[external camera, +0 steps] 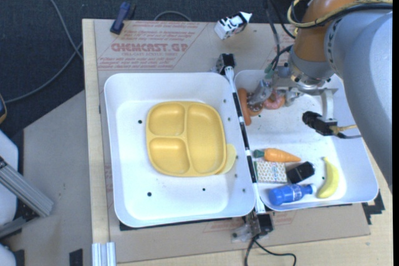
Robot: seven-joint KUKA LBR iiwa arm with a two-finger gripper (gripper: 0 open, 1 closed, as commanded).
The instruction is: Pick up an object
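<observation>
Carrot (282, 155) lies in the right bin (349, 190), at six o'clock from my jaws (269, 95), with the banana (329, 179) and blue bottle (290, 194) near it. Whether my jaws are parted or closed, I cannot tell. Yellow plate (186, 137) sits in the left bin (124, 134).

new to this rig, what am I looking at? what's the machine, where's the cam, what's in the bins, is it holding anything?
One camera, fixed above the bench, looks down at a slant. The grey arm with the orange band reaches in from the right. Its gripper sits low at the far end of the right bin, by some small reddish items; I can't tell if it holds anything. The left bin holds a yellow divided plate. The right bin's near end has a carrot, a banana, a blue bottle and a black object.
</observation>
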